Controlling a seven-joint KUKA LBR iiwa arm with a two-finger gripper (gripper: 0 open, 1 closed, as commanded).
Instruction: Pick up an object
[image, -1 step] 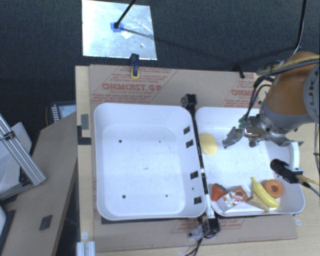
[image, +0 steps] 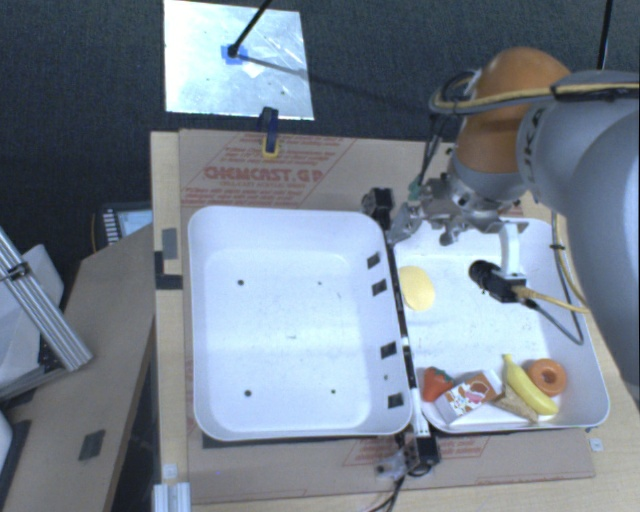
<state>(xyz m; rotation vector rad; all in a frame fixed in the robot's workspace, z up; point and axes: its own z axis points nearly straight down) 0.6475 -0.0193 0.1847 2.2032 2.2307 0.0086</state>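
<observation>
The right bin (image: 590, 385) holds several small objects. A pale yellow round piece (image: 417, 288) lies near its left wall. Along its front edge sit a red piece (image: 436, 383), a white and red packet (image: 470, 395), a yellow banana (image: 528, 385) and an orange ring-shaped piece (image: 546, 377). My gripper (image: 387, 213) hangs over the back left corner of the right bin, just behind the yellow round piece and apart from it. Nothing shows in its grasp. The arm's wrist hides part of the bin's back area.
The left bin (image: 290, 320) stands beside the right one, and a row of black clips (image: 385, 320) runs where their rims meet. A black attachment with a cable (image: 495, 278) hangs from the wrist over the right bin. A blue and yellow clamp (image: 270, 135) stands behind the bins.
</observation>
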